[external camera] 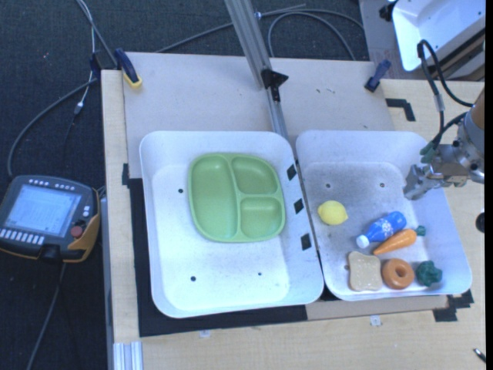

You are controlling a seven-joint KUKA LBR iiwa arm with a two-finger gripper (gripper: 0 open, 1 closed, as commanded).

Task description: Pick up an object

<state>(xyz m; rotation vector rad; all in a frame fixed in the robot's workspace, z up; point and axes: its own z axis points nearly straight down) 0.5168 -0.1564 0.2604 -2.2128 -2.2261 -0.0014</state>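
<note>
Six small toy foods, among them a round yellow plastic lemon, lie untouched in the right shallow white bin; the end effector hovers at its rim, grip unreadable.

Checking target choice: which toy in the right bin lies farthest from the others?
The yellow lemon, alone toward the bin's left; the rest cluster near the front right corner.

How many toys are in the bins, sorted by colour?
Green: 2, the divided plate in the left bin and the broccoli in the right bin
Yellow: 1, the lemon
Blue: 1, the bottle
Orange: 2, the carrot and the donut
Tan: 1, the bread slice
Total: 7
</note>
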